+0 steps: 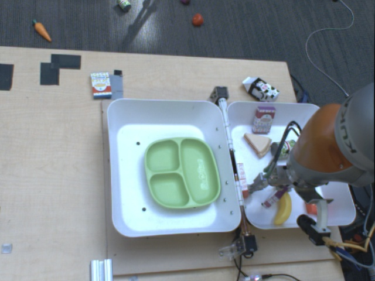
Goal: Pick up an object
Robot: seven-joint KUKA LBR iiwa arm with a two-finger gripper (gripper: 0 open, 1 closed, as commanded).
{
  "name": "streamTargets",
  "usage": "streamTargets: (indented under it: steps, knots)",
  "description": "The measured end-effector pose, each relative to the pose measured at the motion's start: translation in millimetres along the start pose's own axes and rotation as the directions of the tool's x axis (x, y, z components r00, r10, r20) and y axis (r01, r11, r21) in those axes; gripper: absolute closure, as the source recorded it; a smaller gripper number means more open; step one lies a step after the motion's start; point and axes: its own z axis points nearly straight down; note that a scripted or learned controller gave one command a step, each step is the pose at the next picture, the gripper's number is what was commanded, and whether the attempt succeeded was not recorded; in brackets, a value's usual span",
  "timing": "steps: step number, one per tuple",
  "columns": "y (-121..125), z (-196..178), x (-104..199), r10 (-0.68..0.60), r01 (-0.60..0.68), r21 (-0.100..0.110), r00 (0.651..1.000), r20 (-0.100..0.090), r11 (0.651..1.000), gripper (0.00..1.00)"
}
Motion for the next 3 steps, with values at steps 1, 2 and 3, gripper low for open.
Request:
streamTargets:
  steps: [1,2,3]
  knots:
    - [2.1,-10.9,0.8,-0.002,0.002,-0.005,1.000,0.000,1.000,1.00]
    - [-0.6,-97.4,6.3,-0.004,0.004,0.008,1.000,-0.004,1.000,1.00]
    - [-0.7,-97.2,6.3,-0.003,0.003,0.008,1.000,-0.004,1.000,0.00]
